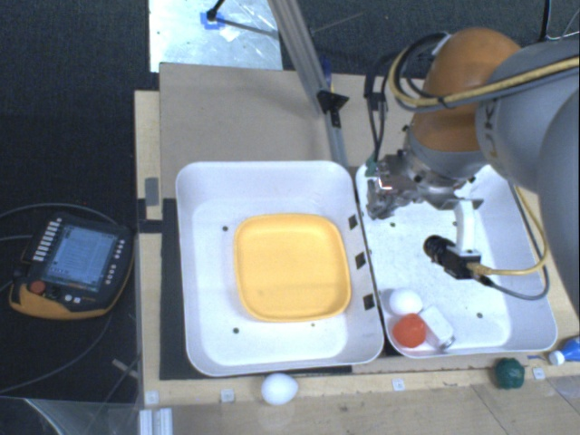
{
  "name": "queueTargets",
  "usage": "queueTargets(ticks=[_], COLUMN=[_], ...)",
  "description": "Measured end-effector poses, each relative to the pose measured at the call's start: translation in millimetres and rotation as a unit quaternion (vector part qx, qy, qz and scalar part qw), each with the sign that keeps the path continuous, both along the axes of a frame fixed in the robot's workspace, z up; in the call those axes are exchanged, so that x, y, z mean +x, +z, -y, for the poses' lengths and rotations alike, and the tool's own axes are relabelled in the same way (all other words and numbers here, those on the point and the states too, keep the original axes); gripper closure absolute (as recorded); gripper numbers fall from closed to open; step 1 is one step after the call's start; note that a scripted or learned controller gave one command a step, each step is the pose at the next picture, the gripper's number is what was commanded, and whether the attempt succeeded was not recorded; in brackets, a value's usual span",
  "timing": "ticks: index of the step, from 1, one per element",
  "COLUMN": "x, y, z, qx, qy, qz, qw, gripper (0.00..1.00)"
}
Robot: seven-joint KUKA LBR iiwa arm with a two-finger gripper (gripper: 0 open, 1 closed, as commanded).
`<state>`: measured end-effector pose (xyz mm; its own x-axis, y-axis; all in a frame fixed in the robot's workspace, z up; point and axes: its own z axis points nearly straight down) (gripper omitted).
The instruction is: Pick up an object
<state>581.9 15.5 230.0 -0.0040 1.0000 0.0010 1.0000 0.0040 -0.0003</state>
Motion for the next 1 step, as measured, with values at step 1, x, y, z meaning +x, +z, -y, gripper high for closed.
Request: queueTargets(ticks=[1], x=[12.0], y=[-4.6], z=[-49.9], qx=[0.0001], qy=[0.000], qz=[0.000], qw=[1.0000], gripper=[1.00])
